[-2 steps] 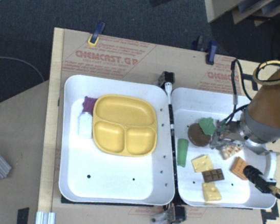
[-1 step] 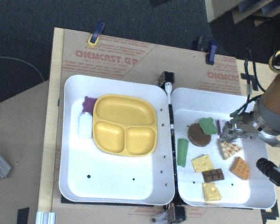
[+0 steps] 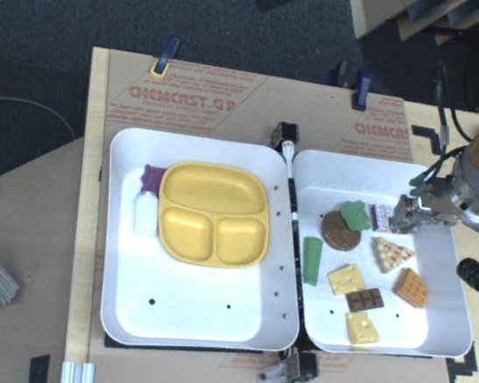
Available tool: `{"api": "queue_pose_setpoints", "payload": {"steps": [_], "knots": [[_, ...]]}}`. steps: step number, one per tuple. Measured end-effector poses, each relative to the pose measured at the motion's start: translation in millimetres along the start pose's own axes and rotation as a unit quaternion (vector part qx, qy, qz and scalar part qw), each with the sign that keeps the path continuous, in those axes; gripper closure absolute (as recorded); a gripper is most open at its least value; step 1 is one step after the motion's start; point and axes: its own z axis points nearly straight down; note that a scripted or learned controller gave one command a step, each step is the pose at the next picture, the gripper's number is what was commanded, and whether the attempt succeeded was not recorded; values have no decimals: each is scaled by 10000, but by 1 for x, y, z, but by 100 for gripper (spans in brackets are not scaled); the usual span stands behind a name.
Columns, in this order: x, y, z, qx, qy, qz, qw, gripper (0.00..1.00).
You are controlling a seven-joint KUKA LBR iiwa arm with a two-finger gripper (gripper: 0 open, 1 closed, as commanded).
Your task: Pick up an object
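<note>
- tool (image 3: 402, 216) low in the right bin (image 3: 458, 336), toward its far right side, just beside a small purple-striped piece (image 3: 382, 217); cannot tell how its fingers stand.
- that piece lies next to the green lump (image 3: 356, 214) and brown cookie (image 3: 340, 231).
- judged light, stiff, likely slick plastic; take it across its narrow width.

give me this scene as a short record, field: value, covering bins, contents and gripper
left bin: yellow divided tray, purple item and white item at its left side
right bin: green stick, brown cookie, green piece, pizza slice, waffle, chocolate bar, two yellow cheese pieces
gripper: over the right bin's upper part, beside a small purple-white wrapper
held: nothing seen between fingers
</note>
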Motion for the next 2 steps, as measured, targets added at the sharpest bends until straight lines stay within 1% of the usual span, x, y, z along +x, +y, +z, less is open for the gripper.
{"api": "queue_pose_setpoints", "payload": {"steps": [1,2], "knots": [[40,43,6,0,6,-19,10000,100],[90,71,13,6,11,-26,10000,100]]}}
